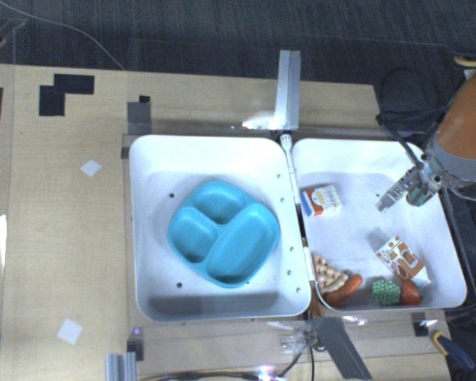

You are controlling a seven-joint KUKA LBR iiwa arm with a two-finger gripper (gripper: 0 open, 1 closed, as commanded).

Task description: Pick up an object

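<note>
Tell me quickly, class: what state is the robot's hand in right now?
Hand: above the right bin, near its upper right; nothing seen held; open or shut cannot be told.

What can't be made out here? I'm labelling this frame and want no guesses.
- Gripper, camera view: too small and blurred to judge its state.
- Small carton: print too small to read.
- Items in the right bin's near corner: crowded together, kinds uncertain.
- Arm: cut off by the right edge.

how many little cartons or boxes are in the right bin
2. One small carton lies near the right bin's left wall; one brown-and-white box lies toward its lower right. Others may hide among the toy food.
</note>
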